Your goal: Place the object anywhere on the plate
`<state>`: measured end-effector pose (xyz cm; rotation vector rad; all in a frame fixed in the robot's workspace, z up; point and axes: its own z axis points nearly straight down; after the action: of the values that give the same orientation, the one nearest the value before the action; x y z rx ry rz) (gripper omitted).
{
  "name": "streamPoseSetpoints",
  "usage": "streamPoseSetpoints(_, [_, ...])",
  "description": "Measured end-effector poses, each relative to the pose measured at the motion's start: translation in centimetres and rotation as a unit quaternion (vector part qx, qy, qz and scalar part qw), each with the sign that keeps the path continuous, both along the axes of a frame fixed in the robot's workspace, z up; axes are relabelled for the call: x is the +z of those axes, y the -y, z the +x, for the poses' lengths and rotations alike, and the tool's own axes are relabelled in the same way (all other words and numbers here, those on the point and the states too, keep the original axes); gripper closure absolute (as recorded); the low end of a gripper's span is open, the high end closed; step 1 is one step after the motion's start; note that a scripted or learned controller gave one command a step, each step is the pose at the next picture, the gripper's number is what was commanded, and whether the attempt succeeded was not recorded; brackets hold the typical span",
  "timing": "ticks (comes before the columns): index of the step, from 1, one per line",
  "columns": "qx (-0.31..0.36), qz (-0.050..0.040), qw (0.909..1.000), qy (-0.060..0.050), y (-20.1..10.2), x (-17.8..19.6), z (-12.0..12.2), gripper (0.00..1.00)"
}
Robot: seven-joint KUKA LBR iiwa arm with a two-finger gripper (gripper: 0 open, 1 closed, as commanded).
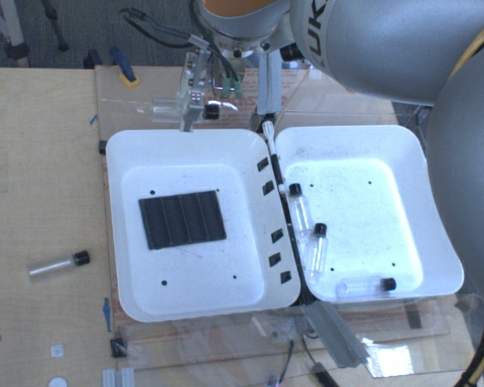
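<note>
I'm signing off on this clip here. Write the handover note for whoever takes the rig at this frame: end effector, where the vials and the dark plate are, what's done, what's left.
End effector: above the far rim of the left bin, nothing visibly held; finger state unclear.
Ribbed dark plate: flat in the left bin, nothing on it.
Vials: three clear, black-capped ones in the right bin, two along its left wall, one at the near edge. A fourth lies on the bench left of the bins.
Done: nothing placed.
Left: pick a vial, set it on the plate.
</note>
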<state>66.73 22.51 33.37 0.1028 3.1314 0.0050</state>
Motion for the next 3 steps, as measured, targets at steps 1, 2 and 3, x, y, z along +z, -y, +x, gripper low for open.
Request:
streamPoseSetpoints(1, [-0.302,-0.0006,0.9534,-0.005,0.0,-7.3,-3.0,1.0])
streamPoseSetpoints(2, [-0.258,0.0005,0.966,-0.002,0.9,-2.5,-0.6,1.0])
streamPoseSetpoints(3, [-0.442,-0.0001,0.897,-0.005,0.0,-11.0,-8.2,1.0])
